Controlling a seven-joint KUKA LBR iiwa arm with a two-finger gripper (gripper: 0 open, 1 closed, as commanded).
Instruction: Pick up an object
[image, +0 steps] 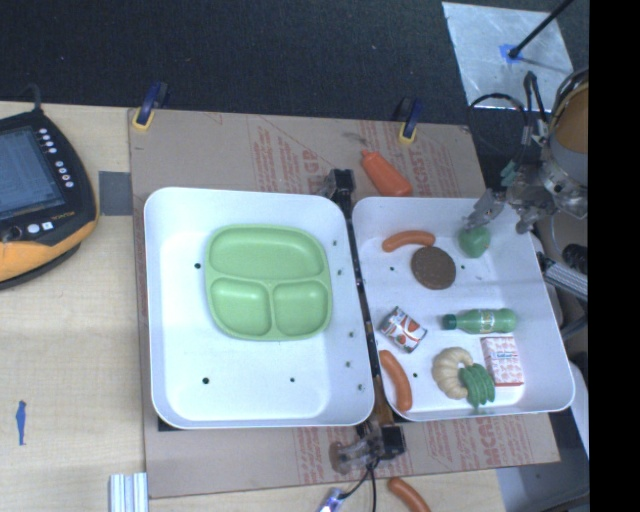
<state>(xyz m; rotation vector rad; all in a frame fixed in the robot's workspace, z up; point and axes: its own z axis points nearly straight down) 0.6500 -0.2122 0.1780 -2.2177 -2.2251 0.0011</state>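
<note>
My tool (490, 215) sits at 2 o'clock of the right bin (556, 330), right above a small green object (474, 241) near the bin's far wall; can't tell how the tool is set from this angle, and nothing shows it holding anything. Risks: green piece is small and rounded, likely to squirt out or roll if I close off-centre; the far rim is close, so a low descent could clip it. Brown disc (434, 267) and sausage (408, 240) lie at 8–9 o'clock of the target, near but apart. Open floor toward 5 o'clock before the green bottle (482, 321). Left bin (170, 330) carries a green tray (268, 281).
</note>
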